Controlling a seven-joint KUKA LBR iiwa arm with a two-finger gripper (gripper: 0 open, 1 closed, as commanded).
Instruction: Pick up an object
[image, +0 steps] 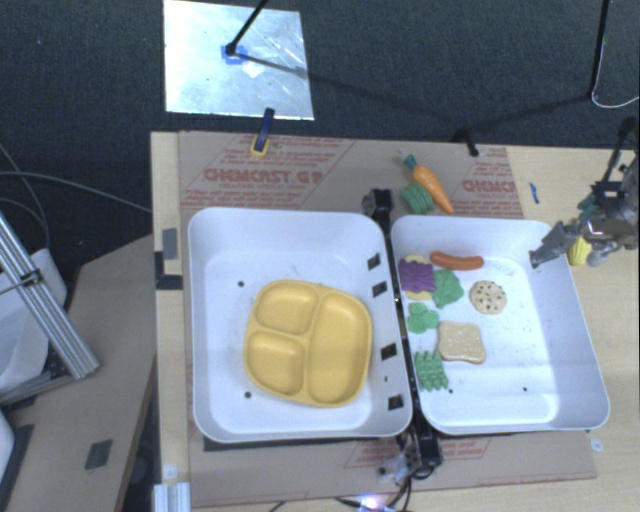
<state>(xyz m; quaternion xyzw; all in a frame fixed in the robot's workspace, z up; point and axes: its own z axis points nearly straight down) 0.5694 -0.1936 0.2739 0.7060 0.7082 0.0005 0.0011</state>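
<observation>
A: Position of gripper (548, 252)?

B: Over the right bin's (560, 395) far right corner, at the rim. Arm in from the right edge, yellow bit at the wrist. Dark tip aimed left and down, toward the bin floor.

A: Jaws?

B: Cannot tell. Too small and dark for any gap to read. Nothing visible between them.

A: Candidates for the pick?

B: All crowded in the left half of the right bin. Sausage (456, 262) along the far side, long axis roughly left-right. Purple piece (416, 275) below it, touching green leaf (447, 288). Cookie (487, 296) just right of the leaf, flat. Toast (461, 342) nearer the camera, flat. Broccoli (422, 318) between purple piece and toast. Ridged green piece (431, 371) lowest, near the divider.

A: Elsewhere?

B: Yellow plate (308, 342) in the left bin (220, 300), three compartments. Carrot (432, 183) and another green piece (417, 198) out on the desk (330, 165) beyond the bins. Probably out of play.

A: Key relation?

B: Everything left of the jaws, and slightly nearer the camera. Cookie and sausage closest, with bare white floor between them and the tip. Cookie stands apart from its neighbours: cleanest target by position, though flat and likely hard to pinch. Sausage rounder, better grip across its short axis, so jaws to close front-to-back.

A: Stage?

B: Approach, by the look. No contact with anything. Leftward travel and a descent needed before any grasp.
</observation>
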